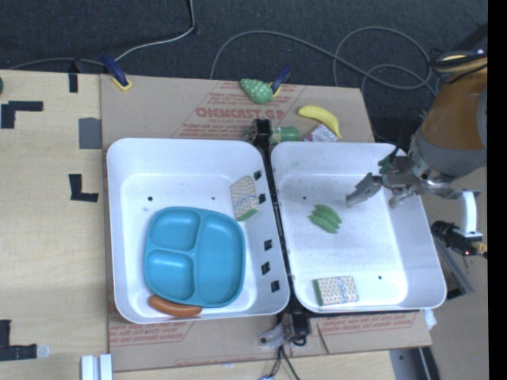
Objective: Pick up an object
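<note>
Small green leafy object (325, 217) lying mid-floor in the right white bin (412, 287), nearer its far edge. Two-finger gripper (379, 188) just beside it toward the right rim, fingers spread, holding nothing. Patterned sponge block (337, 290) by the near edge. In the left white bin (127, 165): blue divided plate (194, 256), orange sausage (174, 306), another patterned block (245, 196). Red "CHEMCAST" lettering on the cardboard sheet (158, 105) beyond.

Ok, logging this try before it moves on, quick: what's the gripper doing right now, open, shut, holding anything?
Gripper: open, fingers spread, holding nothing; it sits over the right bin, right of the green object and apart from it.
</note>
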`<state>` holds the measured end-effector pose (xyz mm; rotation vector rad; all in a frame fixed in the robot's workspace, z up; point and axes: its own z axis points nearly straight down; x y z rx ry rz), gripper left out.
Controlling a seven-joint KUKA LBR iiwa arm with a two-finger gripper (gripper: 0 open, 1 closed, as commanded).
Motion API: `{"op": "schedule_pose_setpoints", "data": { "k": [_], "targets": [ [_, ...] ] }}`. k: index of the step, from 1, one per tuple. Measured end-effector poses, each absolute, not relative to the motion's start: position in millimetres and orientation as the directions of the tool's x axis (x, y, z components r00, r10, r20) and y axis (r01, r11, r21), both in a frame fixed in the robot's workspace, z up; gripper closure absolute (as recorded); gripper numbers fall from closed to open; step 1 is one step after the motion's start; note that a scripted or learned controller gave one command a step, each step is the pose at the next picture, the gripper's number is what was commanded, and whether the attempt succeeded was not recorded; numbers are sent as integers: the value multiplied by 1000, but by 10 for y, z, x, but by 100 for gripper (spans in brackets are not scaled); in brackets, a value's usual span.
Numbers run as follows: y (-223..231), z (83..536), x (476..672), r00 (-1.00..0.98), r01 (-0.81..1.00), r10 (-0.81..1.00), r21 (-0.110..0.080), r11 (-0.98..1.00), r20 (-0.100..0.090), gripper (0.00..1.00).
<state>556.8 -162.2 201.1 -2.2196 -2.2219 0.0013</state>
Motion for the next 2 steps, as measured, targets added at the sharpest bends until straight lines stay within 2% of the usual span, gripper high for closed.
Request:
{"op": "schedule_pose_setpoints", "data": {
  "k": [1,2],
  "targets": [
    [-1128,864,5805,-2,1000,1000,3,2,0,0],
    [-1139,959,5803,-1,1000,1000,4,1,-2,100]
  ]
}}
